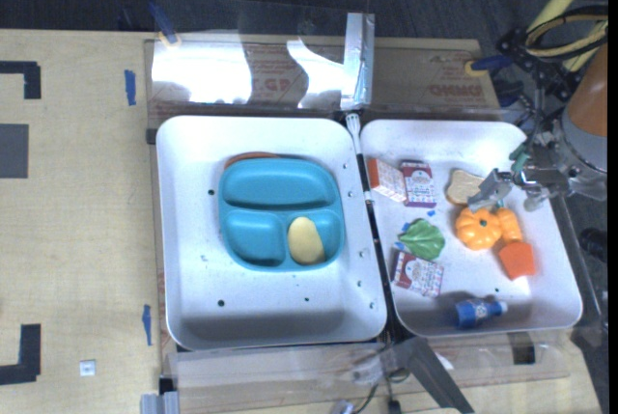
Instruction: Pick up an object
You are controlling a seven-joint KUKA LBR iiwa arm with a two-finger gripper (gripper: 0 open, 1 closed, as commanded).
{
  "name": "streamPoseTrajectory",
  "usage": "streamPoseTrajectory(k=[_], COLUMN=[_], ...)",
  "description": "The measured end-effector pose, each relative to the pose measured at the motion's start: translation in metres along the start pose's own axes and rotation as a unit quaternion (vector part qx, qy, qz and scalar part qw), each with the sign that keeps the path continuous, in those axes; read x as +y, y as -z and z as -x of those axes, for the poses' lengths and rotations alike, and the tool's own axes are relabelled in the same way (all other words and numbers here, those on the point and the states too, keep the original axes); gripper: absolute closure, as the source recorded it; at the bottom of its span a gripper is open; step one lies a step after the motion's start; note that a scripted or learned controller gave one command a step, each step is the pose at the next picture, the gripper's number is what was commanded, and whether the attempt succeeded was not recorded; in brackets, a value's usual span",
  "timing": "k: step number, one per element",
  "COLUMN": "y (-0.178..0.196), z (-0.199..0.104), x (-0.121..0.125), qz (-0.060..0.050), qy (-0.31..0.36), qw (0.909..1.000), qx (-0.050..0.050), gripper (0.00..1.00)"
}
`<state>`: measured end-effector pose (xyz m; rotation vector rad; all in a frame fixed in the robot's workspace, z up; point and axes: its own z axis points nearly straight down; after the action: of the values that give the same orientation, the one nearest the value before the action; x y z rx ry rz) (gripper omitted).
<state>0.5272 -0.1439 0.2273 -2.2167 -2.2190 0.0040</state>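
Observation:
My gripper (510, 195) hangs over the right bin (555, 306), reaching in from the right. Its two fingers stand apart with nothing between them, so it is open. Just below the fingertips sits an orange toy pumpkin (485, 228), with an orange block (518, 260) at its lower right. A slice of toast (463, 183) lies left of the left finger (490, 189). Also in this bin are a green leafy toy (423, 237), two red and white packets (406, 180) (417, 274) and a small blue bottle (480, 311).
The left bin (183, 296) holds a blue divided tray (275, 195) with a yellow egg-shaped object (306, 239) in its lower right compartment. A clear plastic sheet and a metal post (356, 60) stand behind the bins. Cables and a yellow hose lie at the upper right.

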Motion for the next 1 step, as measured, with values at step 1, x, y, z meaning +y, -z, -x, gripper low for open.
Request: streamPoseTrajectory(k=[1], y=[-0.1336], z=[0.0135], x=[0.0241], qz=[0.003], qy=[0.027], qw=[0.9996], qx=[-0.001], gripper=[0.0])
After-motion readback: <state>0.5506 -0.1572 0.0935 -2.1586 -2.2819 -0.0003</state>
